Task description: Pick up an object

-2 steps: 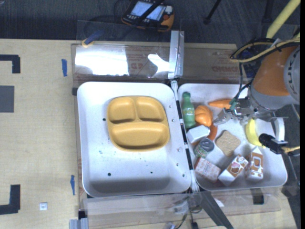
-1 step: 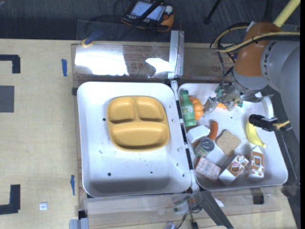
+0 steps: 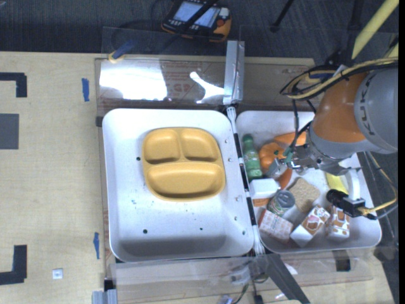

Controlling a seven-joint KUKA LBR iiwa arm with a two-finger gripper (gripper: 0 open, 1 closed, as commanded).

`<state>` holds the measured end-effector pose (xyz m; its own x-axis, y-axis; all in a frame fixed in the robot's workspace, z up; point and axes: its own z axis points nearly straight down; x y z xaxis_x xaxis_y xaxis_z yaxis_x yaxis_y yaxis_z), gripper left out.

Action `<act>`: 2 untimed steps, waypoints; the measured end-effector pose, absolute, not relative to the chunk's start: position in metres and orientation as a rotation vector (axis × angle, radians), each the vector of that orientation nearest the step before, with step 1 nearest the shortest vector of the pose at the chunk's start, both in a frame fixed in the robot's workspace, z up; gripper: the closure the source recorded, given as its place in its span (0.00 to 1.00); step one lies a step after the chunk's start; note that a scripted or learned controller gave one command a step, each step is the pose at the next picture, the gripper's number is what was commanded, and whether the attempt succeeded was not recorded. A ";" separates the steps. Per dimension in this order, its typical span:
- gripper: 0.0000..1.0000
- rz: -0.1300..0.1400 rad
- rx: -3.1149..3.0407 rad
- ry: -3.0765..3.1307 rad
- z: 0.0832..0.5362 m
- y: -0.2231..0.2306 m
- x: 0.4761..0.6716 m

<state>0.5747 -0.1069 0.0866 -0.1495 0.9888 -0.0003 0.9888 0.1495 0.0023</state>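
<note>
Camera view, fixed overhead, slanted. Gripper [image 3: 292,159] low inside right bin [image 3: 373,236], at its upper middle, among the clutter. Fingertips lost against dark fittings and orange item beneath; open or closed: cannot tell. Nothing seen between the fingers.

Directly under and beside gripper: orange rounded object [image 3: 273,152], partly covered by wrist hardware, shape unclear. Just left of that: green bottle [image 3: 251,157], lying along the bin's left wall. Below bottle: small white block [image 3: 263,187]. Near that: grey-capped jar [image 3: 281,202], tilted. Tan flat piece [image 3: 306,192] beside jar, upper edge hidden by the arm. Along bin's lower edge: small cartons, red-and-white [image 3: 276,223], [image 3: 314,221], [image 3: 340,223], lying close together, print too small to read. Yellow item [image 3: 337,182] at right, mostly hidden behind black cable connector [image 3: 345,202].

Arm [image 3: 361,116] enters from right, orange band above wrist, grey casing cut off by frame edge; covers upper right of bin.

Left bin [image 3: 120,189]: yellow divided tray [image 3: 183,162], three compartments, upright, upper centre. Dark specks on bin floor, not identifiable.

Beyond bins: clear panel with glare; handheld pendant [image 3: 195,18] on floor, screen unreadable.
</note>
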 end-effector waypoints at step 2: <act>1.00 0.001 2.024 2.402 0.184 -0.054 0.547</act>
<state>0.5475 -0.0541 0.1844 -0.1695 0.9855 -0.0002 0.9855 0.1695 0.0008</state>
